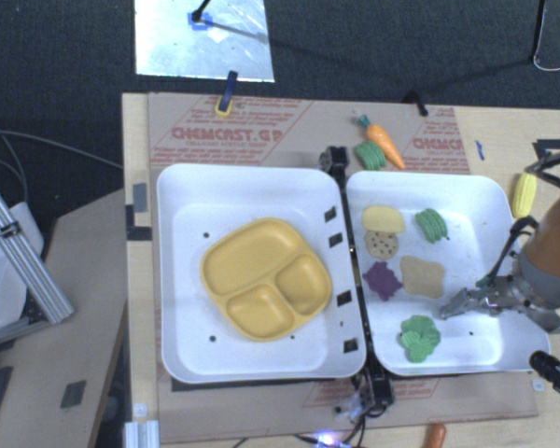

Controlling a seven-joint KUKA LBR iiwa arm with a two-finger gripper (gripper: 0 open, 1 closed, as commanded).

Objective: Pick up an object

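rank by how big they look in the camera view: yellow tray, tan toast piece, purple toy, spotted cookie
1. yellow tray
2. tan toast piece
3. purple toy, close to the toast, so unsure
4. spotted cookie

A: What sits in the left bin (168,278)?
B: A yellow tray (264,276) with three compartments, lying slightly askew near its middle.
A: And beneath both bins?
B: A brown cardboard sheet (289,133) printed with red lettering. A blue and yellow clamp (227,94) sits on its far edge.
A: Anything loose outside the bins?
B: A toy carrot (385,143) lies on the cardboard just beyond the right bin (490,183), touching a green toy (370,156). A yellow corn cob (523,194) rests by that bin's right rim.
A: Farther back?
B: A shiny metal sheet (203,26) lies on dark carpet (47,54).
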